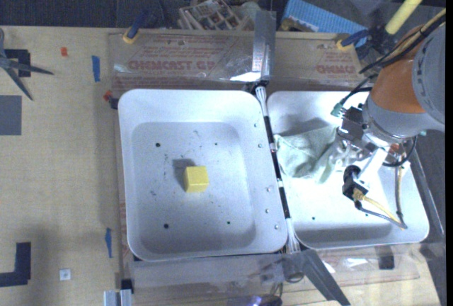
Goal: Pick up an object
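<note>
Two shallow white bins of smooth moulded plastic, with rounded corners, sit side by side on the pale wooden surface [56, 177]. The left bin [141, 120] holds one small yellow block [197, 178], roughly cubic and matte, lying near the middle of its speckled floor. The right bin [311, 216] holds one crumpled pale-green cloth [304, 149], soft and folded, against its left wall. The gripper [347, 152] hangs over the right bin, just beside the cloth's right edge; whether its jaws are apart or together cannot be told. Behind the bins lies one clear plastic sheet [184, 60] with red lettering.
</note>
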`<state>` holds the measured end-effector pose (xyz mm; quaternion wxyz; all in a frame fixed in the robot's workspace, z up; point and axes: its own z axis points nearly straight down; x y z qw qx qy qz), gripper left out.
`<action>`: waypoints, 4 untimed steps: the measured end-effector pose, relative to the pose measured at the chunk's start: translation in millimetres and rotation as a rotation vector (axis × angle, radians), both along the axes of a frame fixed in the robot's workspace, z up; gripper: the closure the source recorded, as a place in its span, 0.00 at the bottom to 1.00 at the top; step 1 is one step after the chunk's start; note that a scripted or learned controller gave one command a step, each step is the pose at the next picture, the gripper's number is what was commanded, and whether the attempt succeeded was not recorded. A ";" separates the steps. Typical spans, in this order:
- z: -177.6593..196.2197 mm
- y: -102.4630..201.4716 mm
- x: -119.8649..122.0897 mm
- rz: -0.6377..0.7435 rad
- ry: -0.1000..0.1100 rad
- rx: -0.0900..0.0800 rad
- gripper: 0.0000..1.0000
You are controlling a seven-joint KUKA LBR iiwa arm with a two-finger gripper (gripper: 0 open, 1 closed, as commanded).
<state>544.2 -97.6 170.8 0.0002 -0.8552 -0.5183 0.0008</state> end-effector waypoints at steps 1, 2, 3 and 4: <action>13.4 35.2 53.9 -0.312 0.001 -0.001 1.00; 13.4 72.8 69.2 -0.628 0.001 -0.001 1.00; 72.7 66.6 43.6 -0.757 0.001 -0.001 1.00; 105.3 72.4 72.3 -0.687 0.000 -0.001 1.00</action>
